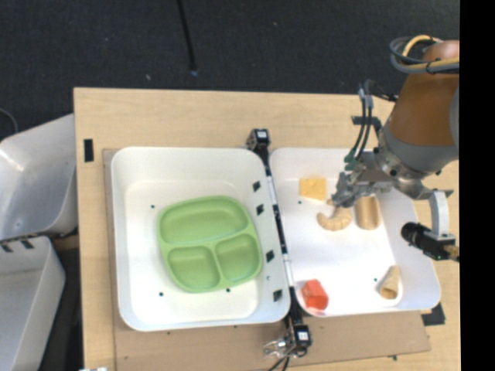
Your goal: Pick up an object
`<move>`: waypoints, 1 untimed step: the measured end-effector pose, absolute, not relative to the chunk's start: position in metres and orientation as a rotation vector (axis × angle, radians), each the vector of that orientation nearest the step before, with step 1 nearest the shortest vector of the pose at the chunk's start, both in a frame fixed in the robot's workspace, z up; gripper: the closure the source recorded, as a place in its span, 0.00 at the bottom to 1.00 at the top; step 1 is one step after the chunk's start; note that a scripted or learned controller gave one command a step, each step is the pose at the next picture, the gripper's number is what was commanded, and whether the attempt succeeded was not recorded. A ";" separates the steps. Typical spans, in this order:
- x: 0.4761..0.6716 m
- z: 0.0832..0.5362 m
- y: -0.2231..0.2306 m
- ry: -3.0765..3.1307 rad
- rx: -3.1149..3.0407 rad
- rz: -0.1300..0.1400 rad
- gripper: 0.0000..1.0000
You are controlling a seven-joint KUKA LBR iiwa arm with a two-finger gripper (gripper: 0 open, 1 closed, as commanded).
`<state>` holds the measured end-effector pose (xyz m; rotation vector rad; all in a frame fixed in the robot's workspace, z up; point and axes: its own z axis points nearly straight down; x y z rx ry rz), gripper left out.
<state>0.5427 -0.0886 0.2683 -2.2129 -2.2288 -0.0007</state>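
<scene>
The right bin (352, 288) holds a yellow cheese-like square (313, 188), a curved tan croissant-like piece (334, 222), a brown cylinder (366, 212), a tan cone-shaped piece (389, 283) and a red block (314, 296). My gripper (345, 192) hangs low over the bin, just above the croissant-like piece and between the yellow square and the brown cylinder. Nothing shows between its fingers.
The left bin (131, 284) carries a green divided plate (209, 243). A clamp rail (272, 215) runs between the bins. The grey and orange arm (421, 122) covers the right bin's far right corner. A black fixture (427, 239) sits at the right edge.
</scene>
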 end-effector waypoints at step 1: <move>0.557 0.265 -0.045 -2.229 -2.216 -0.002 1.00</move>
